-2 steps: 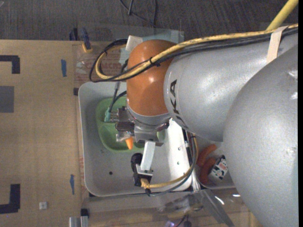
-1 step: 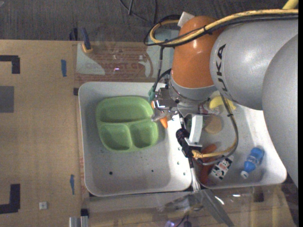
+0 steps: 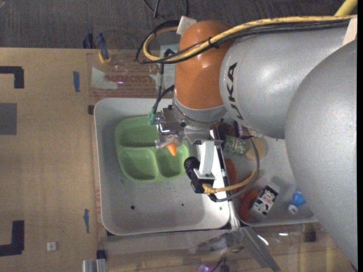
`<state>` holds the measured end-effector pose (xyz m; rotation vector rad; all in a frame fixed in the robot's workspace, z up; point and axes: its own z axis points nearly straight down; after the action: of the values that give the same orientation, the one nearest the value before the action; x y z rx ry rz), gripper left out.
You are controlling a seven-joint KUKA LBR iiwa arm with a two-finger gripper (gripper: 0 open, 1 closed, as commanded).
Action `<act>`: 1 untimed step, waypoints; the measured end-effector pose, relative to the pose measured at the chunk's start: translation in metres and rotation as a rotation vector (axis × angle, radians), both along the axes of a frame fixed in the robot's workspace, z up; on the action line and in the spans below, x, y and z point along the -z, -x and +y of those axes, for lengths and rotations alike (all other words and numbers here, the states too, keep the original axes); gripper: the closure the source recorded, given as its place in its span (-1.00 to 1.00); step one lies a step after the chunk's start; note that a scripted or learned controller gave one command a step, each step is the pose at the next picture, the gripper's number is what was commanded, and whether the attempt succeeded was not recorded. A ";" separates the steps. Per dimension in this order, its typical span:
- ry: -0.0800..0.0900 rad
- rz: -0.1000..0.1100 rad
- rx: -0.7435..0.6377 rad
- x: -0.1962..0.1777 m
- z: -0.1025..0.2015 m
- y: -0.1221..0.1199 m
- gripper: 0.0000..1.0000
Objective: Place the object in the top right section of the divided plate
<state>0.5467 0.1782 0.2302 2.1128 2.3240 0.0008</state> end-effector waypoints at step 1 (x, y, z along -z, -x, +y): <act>0.000 0.002 0.157 0.033 0.044 -0.042 1.00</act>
<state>0.5889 0.2218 0.1975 2.2897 2.1513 -0.0014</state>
